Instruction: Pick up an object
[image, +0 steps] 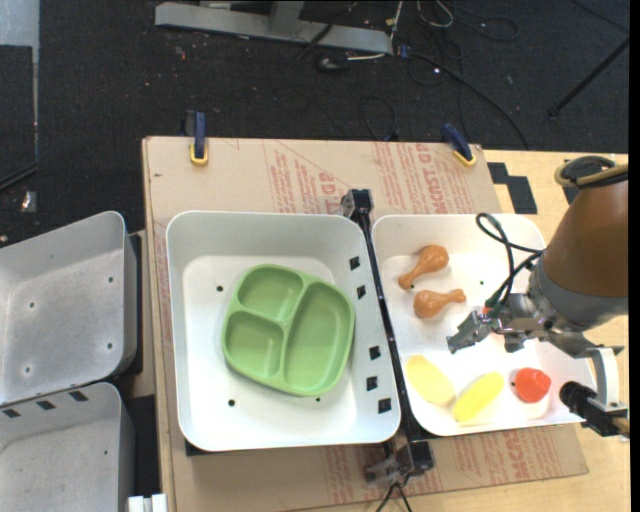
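From above: two white bins. The left bin (190, 300) holds one green divided plate (288, 328). The right bin (400, 235) holds two drumsticks (432, 281), two yellow pieces (455, 389) and one red tomato (531, 384). The gripper (468, 333) hangs between them, touching none, fingers too blurred to read.

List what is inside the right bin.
Inside the right bin: two drumsticks, two yellow pieces and a red piece. The gripper hangs over its middle. The arm covers the bin's right part, so anything there is hidden.
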